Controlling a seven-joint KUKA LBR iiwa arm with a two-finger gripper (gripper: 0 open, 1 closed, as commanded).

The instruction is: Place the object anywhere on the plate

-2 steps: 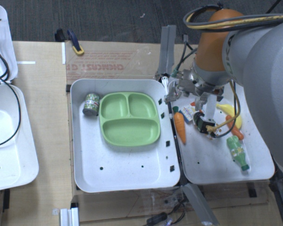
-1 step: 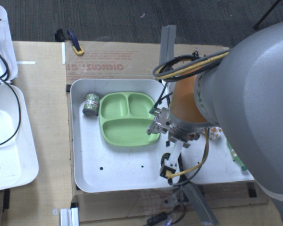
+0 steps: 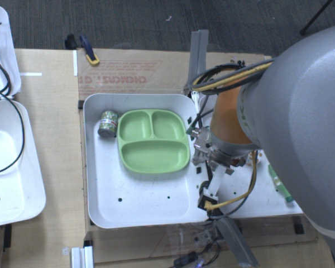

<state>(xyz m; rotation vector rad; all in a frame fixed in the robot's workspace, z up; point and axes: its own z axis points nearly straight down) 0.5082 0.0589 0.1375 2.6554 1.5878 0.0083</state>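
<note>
Big and grey, the robot arm (image 3: 301, 133) fills the right side and hides most of the right bin (image 3: 268, 200). Its orange band (image 3: 229, 121) sits just past the right edge of the left bin (image 3: 100, 205). Below the band hangs the gripper (image 3: 207, 166), but wires and metal bits crowd it, so you cannot tell how it is set or if it has hold of anything. A green plate (image 3: 154, 140) with three parts lies in the left bin. One small can (image 3: 108, 123) lies on the bin floor, just beside the plate's left edge. Something green (image 3: 280, 186) peeks out by the arm, too hidden to name.
</note>
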